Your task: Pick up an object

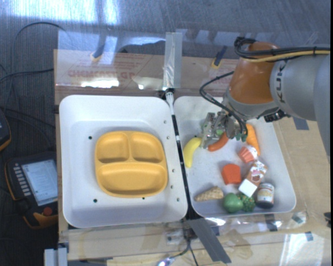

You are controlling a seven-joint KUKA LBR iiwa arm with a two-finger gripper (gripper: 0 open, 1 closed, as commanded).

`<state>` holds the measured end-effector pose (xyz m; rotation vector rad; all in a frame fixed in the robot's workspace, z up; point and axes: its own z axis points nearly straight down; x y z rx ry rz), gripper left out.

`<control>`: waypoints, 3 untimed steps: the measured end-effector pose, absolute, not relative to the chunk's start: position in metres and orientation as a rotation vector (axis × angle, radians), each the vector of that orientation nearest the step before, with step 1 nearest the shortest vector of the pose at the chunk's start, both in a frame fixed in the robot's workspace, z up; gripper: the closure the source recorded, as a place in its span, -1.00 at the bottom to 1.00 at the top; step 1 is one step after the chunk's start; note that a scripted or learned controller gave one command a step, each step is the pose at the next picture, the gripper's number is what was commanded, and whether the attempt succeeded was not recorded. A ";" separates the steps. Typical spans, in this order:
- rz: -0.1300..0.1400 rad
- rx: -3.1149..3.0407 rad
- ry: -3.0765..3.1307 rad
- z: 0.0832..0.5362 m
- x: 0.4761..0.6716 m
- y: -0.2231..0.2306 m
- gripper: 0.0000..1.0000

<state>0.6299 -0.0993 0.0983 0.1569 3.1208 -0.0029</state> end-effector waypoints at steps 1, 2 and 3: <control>-0.002 0.553 3.095 0.274 0.658 -0.068 1.00; 0.000 0.294 3.129 0.123 0.610 -0.095 1.00; 0.001 0.325 3.126 0.227 0.615 -0.060 1.00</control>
